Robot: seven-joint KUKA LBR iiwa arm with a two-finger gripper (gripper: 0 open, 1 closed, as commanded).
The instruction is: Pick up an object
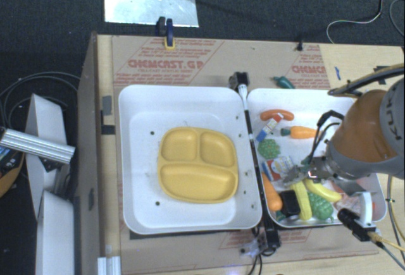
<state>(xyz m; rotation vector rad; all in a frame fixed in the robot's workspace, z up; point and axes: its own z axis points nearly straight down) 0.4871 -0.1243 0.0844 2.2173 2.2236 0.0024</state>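
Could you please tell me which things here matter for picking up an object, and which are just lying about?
Part of the job:
gripper
right bin
toy hot dog
carrot
banana
green piece

Lying about:
left bin
yellow divided plate
blue clamp

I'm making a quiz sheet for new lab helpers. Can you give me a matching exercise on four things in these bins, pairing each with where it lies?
Things:
1. yellow divided plate
2. hot dog
3. banana
4. green broccoli piece

Places:
A. far end of the right bin, near its back rim
B. near end of the right bin, just below the gripper
C. middle of the left bin
D. right bin, close to the wall shared by the bins, about halfway along

Pairs: 1-C, 2-A, 3-B, 4-D
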